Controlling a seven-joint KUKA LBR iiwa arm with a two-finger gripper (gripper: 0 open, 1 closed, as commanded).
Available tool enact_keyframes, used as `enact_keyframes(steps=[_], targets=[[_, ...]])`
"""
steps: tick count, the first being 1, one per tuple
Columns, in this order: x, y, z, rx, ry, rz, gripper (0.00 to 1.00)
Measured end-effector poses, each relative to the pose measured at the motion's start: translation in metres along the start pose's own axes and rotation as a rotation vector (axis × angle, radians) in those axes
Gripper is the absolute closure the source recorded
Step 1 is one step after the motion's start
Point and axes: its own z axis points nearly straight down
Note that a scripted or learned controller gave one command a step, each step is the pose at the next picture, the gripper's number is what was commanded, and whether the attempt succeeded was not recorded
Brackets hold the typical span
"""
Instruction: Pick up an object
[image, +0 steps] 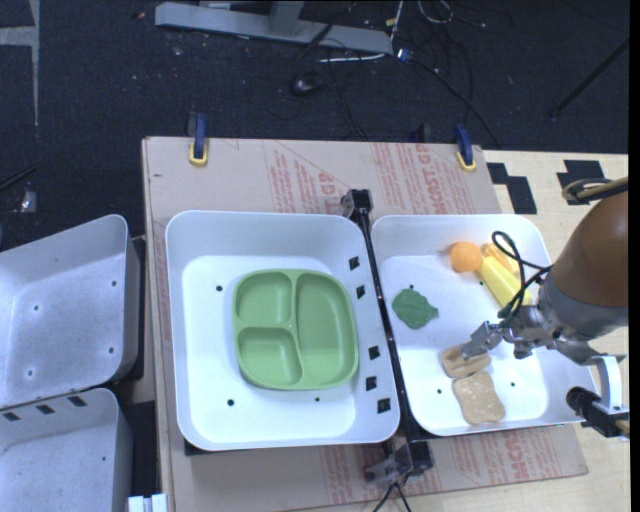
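glossy green plastic tray (296, 329), three compartments, sits in the left bin (190, 300). right bin (420, 415): a crinkled green leaf piece (414, 308), smooth orange ball (465, 258), yellow banana shape (500, 280), two tan bread-like slabs (474, 385). claw (484, 341) hangs over the upper slab, touching or just above it; its opening i cannot tell.
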Motion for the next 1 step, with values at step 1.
enact_keyframes(steps=[1], targets=[[-0.0003,0.0012,0.0366,-0.005,-0.001,0.001,0.0]])
